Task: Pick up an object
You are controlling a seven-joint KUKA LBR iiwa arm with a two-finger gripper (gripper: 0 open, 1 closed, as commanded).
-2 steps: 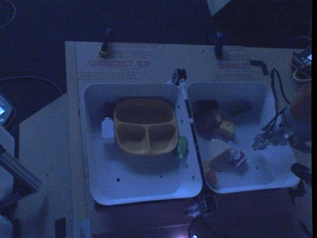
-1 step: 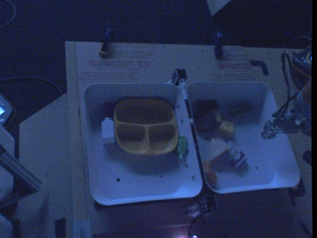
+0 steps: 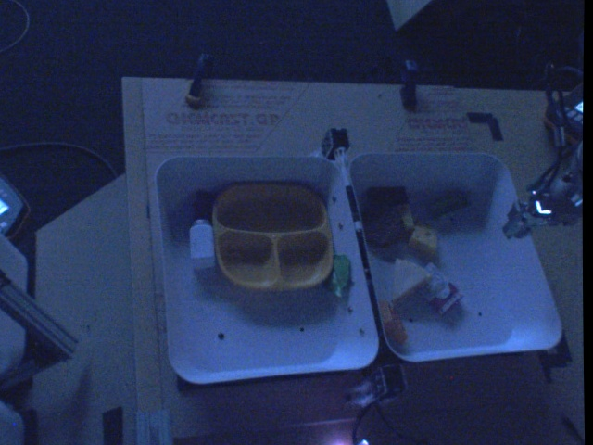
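Light: very dim and blue, with fine detail lost.
Surface (image 3: 139,248): pale board carrying two shallow white bins side by side.
Left bin (image 3: 185,341): held a yellow divided tray (image 3: 271,235), one long compartment at the far side and two smaller ones nearer the camera.
Small white bottle (image 3: 201,241): stood upright, touching the tray's left edge.
Green item (image 3: 341,274): lay just beside the tray's right edge, near the wall shared by the bins.
Right bin (image 3: 519,286): held a loose cluster toward its left half.
Dark block (image 3: 386,213): sat at the far left of that cluster.
Yellow piece (image 3: 423,240): lay just beside the dark block, nearer the camera.
Pale wedge (image 3: 406,278): lay below the yellow piece.
Red-and-white item (image 3: 445,295): touched the wedge's right side.
Orange item (image 3: 393,325): lay against the bin's near left wall.
Hand (image 3: 542,204): hung at the right bin's right rim, apart from the cluster; finger spacing too dark to tell.
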